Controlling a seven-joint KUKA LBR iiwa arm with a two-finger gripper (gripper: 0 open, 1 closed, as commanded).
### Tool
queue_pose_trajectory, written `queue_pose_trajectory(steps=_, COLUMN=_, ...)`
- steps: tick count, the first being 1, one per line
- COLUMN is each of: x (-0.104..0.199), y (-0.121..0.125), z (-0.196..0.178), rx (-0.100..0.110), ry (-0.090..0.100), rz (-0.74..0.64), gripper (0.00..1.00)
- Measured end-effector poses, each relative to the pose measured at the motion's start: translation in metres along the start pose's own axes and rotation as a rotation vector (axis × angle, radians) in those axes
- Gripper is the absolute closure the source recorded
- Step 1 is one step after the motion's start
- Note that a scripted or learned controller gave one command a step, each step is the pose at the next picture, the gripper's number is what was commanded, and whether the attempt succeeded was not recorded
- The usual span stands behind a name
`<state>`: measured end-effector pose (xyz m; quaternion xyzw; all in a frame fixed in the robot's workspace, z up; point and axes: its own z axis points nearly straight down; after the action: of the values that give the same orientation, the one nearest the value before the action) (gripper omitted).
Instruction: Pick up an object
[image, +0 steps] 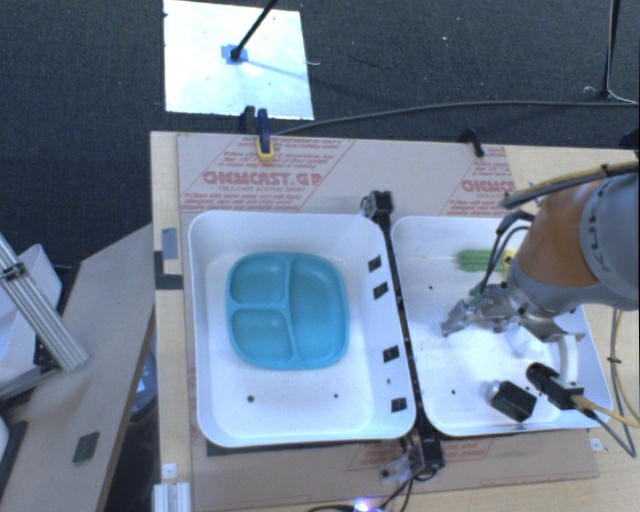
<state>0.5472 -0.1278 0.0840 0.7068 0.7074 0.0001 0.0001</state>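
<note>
Gripper (462, 318) hangs low in the right bin (450, 385) — open or closed, I cannot tell. Green thing (472, 261) lies near it, by the far wall. It looks small and light — best grabbed across its middle.

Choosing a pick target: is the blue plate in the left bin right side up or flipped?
Right side up: the blue plate shows three recessed compartments facing up, flat on the left bin floor.

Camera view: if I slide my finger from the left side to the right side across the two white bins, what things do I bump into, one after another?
blue plate → black clips → claw → orange band
</note>
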Motion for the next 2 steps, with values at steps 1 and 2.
queue_pose_trajectory(steps=1, x=0.000, y=0.001, z=-0.011, rx=-0.003, ry=0.000, rz=0.000, gripper=1.00)
queue_pose_trajectory(steps=2, x=-0.003, y=0.006, z=-0.074, rx=-0.005, ry=-0.001, rz=-0.003, gripper=1.00)
